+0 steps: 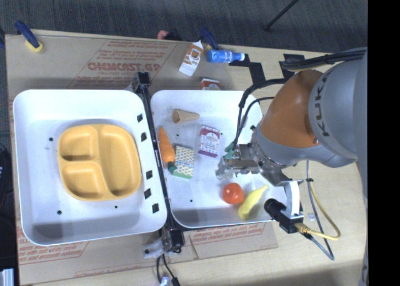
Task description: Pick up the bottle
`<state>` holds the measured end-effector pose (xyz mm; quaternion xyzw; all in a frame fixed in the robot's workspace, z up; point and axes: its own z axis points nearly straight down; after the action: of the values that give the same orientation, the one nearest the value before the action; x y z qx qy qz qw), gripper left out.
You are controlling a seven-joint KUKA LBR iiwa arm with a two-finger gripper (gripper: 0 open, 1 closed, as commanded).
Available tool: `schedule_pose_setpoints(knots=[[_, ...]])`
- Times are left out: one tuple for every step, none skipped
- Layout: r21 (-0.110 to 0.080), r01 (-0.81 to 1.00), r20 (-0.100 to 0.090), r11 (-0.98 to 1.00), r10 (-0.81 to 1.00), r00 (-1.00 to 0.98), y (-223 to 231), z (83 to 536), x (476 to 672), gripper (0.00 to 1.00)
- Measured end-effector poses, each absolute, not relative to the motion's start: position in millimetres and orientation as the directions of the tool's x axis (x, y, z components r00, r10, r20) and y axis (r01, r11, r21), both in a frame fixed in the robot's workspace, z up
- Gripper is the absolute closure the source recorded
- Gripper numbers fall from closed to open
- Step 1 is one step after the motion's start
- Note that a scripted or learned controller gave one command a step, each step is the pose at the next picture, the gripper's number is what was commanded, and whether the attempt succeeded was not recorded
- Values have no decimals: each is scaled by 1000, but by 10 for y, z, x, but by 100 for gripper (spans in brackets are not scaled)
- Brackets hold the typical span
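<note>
Beside tomato (pixel 232 193), banana (pixel 251 203), claw (pixel 226 165)

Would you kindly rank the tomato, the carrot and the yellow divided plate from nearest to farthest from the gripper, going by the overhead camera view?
Measured from the gripper in the right bin:
1. Tomato, just below the gripper in the same bin.
2. Carrot, at that bin's left wall.
3. Yellow divided plate, in the left bin, beyond the divider.
</note>
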<state>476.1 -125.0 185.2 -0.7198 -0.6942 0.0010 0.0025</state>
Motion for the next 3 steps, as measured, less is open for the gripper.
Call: schedule_pose_setpoints(knots=[[-3, 1000, 1, 15, 1000, -15, -593, 2439, 4766, 100], [-5, 951, 3, 310, 951, -310, -143, 1925, 4756, 100], [-1, 926, 0, 378, 926, -378, 21, 2852, 4768, 100]])
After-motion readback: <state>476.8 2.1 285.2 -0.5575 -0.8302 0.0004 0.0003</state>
